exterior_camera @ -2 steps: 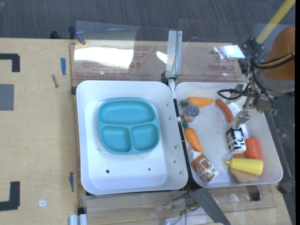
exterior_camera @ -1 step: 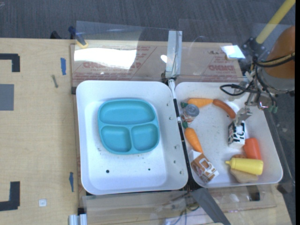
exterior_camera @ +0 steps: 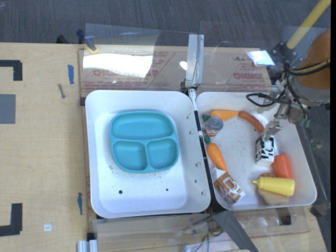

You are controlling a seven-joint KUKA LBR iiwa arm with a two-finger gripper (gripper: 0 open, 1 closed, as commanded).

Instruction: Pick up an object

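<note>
Approach step: my gripper (exterior_camera: 271,132), finger state untellable, above small black-and-white block (exterior_camera: 265,150); next, descend squarely.

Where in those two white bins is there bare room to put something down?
Left bin: a bare strip along the near edge, below the blue tray. Right bin: one bare patch mid-floor, between the carrot and the black-and-white box. Its right side is crowded: mustard bottle, orange piece, pincer.

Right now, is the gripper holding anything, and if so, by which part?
Cannot be told. The gripper sits just above the black-and-white object in the right bin, but no grasp is visible.
</note>
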